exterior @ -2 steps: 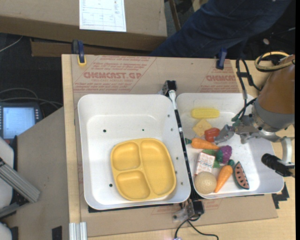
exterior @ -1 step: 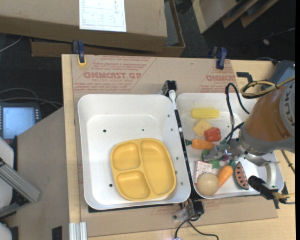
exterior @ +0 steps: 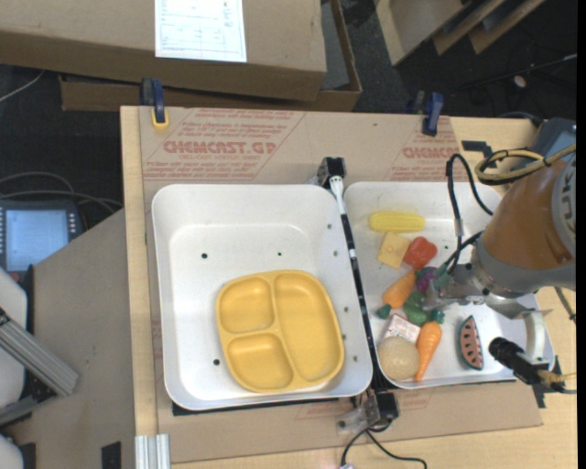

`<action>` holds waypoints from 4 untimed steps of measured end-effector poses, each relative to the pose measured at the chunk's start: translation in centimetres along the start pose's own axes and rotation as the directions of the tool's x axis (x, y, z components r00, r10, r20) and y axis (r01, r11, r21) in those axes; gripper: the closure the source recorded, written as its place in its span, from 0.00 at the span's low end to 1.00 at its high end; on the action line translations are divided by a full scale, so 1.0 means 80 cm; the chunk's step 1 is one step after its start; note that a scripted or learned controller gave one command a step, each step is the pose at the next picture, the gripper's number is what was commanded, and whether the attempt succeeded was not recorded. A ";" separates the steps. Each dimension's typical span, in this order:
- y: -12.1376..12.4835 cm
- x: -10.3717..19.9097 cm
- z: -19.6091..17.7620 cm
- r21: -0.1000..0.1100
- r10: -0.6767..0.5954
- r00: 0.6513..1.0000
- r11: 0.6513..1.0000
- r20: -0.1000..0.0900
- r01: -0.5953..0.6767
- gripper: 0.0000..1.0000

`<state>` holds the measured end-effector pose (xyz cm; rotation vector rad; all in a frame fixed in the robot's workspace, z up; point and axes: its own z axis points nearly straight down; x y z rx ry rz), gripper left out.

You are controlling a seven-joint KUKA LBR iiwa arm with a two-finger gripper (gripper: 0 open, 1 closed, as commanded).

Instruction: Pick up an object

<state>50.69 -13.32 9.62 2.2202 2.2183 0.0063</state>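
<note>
A: From the camera view, how are the two bins arranged, and why?

B: Two shallow white bins are set side by side on a brown sheet clamped to the bench. In the left bin [exterior: 183,220] only a yellow three-compartment plate [exterior: 277,328] is laid, toward the near side. The toy food is gathered in the right bin [exterior: 366,197], probably so that it serves as the source for picking: a corn cob [exterior: 396,221] at the far side, a cheese wedge [exterior: 394,249] and a red pepper [exterior: 421,252] just nearer, two carrots [exterior: 427,346], a pale round piece [exterior: 398,358] and a watermelon slice [exterior: 469,342] at the near side.

A: And the gripper?

B: The gripper [exterior: 438,291] is lowered into the clutter at the middle of the right bin, beside a green and purple piece [exterior: 424,282]. Whether it is released or clenched cannot be told (the wrist covers it), and no object is seen to be grasped.

A: Can any writing be read?

B: "CHEMCAST GP" is printed in red on the brown sheet [exterior: 220,147], repeated and partly covered. A white printed page [exterior: 200,27] is laid on the cardboard beyond, illegible.
</note>
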 end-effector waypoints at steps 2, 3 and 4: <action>-0.021 0.027 0.015 0.009 -0.001 1.000 1.000 -0.002 0.001 0.00; -0.020 0.026 0.002 0.005 0.000 1.000 1.000 0.000 0.000 1.00; 0.052 0.115 -0.118 -0.009 -0.011 1.000 1.000 0.000 0.011 1.00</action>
